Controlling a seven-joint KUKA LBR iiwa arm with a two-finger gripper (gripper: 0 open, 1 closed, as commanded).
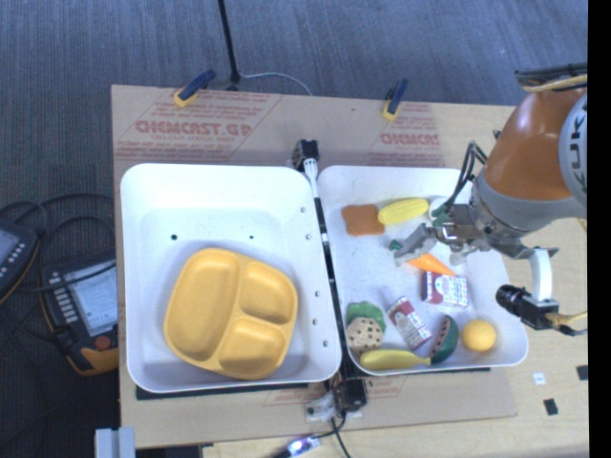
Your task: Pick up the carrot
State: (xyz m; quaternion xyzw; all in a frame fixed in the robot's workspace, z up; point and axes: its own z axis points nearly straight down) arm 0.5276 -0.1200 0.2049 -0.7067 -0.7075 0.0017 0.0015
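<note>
Partly, the arm (535,165) hides the right bin's (329,256) far right corner, and its body is cut off at the picture's right side. The tool (441,237) is a dark tangle of metal low over that bin; whether it stands apart or together I cannot tell. The carrot (431,264) is a small orange wedge, lying flat on the bin floor just below the tool, close beside a red and white carton (450,289); whether the tool touches it is hard to make out.

Counted in the right bin: one carrot, one corn cob (403,211), one orange-brown slab (362,219), one carton, one small red packet (410,321), one cookie (361,332) with a green piece (364,312) above it, one banana (392,359), one watermelon slice (445,340), one lemon (478,336). The left bin (143,198) holds one yellow divided tray (231,310). Two bins sit on the brown surface (191,122), with two clamps (194,86) at its far edge.
</note>
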